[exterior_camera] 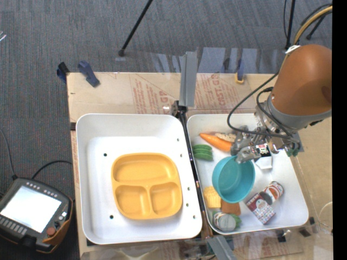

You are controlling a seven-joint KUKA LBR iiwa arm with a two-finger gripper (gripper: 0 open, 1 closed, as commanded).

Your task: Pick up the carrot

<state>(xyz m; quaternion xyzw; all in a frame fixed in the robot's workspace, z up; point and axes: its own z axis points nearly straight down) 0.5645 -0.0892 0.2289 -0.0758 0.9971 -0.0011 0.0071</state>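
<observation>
So far nothing of the task is done: the carrot (216, 141) lies flat in the right bin (295, 206), just to the left of the gripper (245, 151) as you see it, and apart from it. You cannot tell from this angle whether the gripper is spread or closed. It hangs at the upper rim of a teal bowl (233, 179), so by my reading the reach, grasp and lift are all still to come.

Past the carrot, further left, sit some green slices (203, 152). Below the bowl, further from the gripper, you have a piece of corn (212, 196), a can (274, 190), a red carton (260, 209) and a round tin (223, 221). Farthest off, the left bin (92, 145) holds a yellow divided plate (146, 186).
</observation>
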